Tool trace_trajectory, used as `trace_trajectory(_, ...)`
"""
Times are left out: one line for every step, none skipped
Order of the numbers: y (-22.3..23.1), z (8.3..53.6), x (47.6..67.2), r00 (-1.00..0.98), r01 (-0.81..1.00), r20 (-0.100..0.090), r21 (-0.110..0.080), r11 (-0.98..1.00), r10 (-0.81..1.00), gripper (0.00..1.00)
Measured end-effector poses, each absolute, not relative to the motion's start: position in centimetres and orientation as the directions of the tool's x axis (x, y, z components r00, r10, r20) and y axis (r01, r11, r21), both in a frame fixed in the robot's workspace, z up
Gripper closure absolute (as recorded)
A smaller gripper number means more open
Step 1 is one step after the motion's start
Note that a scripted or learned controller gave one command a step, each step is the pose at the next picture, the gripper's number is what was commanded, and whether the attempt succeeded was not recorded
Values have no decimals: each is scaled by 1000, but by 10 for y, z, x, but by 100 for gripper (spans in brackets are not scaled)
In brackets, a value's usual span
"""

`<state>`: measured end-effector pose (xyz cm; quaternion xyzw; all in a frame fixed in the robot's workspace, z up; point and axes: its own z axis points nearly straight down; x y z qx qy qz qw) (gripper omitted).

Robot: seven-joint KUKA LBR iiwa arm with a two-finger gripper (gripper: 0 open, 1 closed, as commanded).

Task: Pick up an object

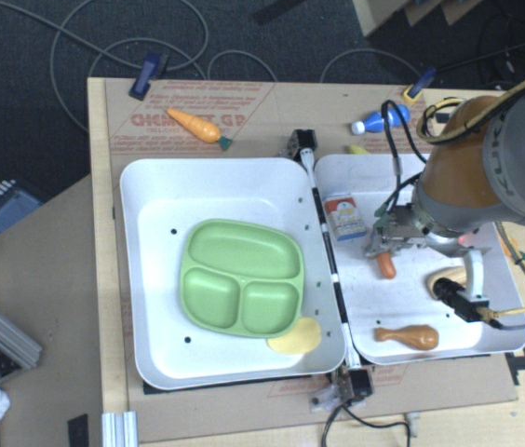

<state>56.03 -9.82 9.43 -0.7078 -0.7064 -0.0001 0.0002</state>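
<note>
Camera view: one green tray (240,276), one drumstick (409,336), two carrots (197,125).

the arm (514,156) has a rounded grey casing, a broad orange band (458,166) above the wrist, a black cable (395,147) routed alongside, and a metallic gripper (395,240) assembly.

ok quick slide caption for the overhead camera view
Grey arm's gripper poised over a small orange sausage-shaped toy in the right white bin; green divided plastic plate fills the left white bin.

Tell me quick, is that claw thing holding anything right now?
Gripper: low in the right bin, just above a small orange object; grip state cannot be told.
</note>
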Motion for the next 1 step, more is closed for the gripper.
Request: trace_trajectory(-44,205,574,-1,1000,0,2,1,1000,100)
